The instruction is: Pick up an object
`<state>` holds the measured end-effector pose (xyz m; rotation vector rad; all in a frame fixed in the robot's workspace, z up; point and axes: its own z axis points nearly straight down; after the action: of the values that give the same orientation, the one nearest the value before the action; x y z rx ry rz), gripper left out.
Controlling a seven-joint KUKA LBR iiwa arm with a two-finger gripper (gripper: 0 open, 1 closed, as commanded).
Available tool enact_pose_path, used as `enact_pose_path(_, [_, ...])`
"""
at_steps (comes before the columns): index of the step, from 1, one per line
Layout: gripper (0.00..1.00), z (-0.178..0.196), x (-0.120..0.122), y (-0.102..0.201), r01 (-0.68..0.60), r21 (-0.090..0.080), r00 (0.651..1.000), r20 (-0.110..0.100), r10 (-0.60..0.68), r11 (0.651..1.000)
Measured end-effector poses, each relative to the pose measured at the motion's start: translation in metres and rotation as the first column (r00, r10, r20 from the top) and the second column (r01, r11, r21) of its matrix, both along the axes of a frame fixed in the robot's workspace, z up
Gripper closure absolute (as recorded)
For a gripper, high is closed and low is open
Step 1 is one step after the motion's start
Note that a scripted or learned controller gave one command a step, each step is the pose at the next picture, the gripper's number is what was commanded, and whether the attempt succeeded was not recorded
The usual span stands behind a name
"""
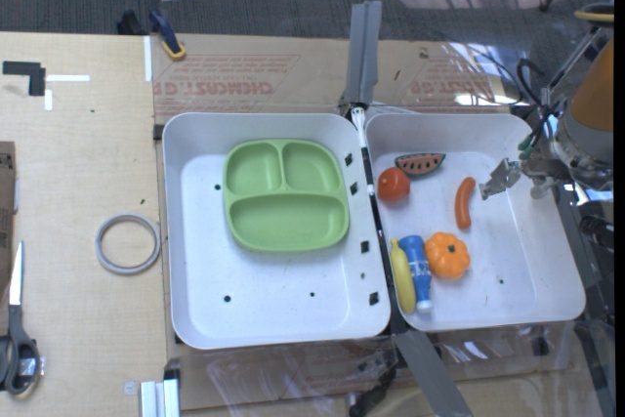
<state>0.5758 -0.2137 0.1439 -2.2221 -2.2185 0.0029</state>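
The right bin (527, 303) holds a watermelon slice (420, 163), a red tomato (394, 185), an orange-red sausage (464, 202), an orange pumpkin (448, 256), a blue bottle (415, 271) and a yellow banana (401, 276). My gripper (519, 183) hangs over the right side of this bin, just right of the sausage's upper end. It is open, with nothing between its fingers. The bottle and banana lie side by side against the bin's left wall. The pumpkin touches the bottle's right side.
A green divided plate (283, 195) lies in the left bin (264, 308). On the bench to the left are a tape ring (128, 242) and scissors (18, 347). A grey post (363, 54) rises behind the bins. Cables hang at the right by the arm.
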Motion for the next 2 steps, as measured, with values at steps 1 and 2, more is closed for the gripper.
enact_pose_path(1, [0.00,-0.0527,0.0146,0.0615,-0.003,0.000,1.000,0.000,0.003,1.000])
enact_pose_path(2, [1.00,-0.0435,0.0146,0.0605,0.000,-0.001,1.000,0.000,0.000,1.000])
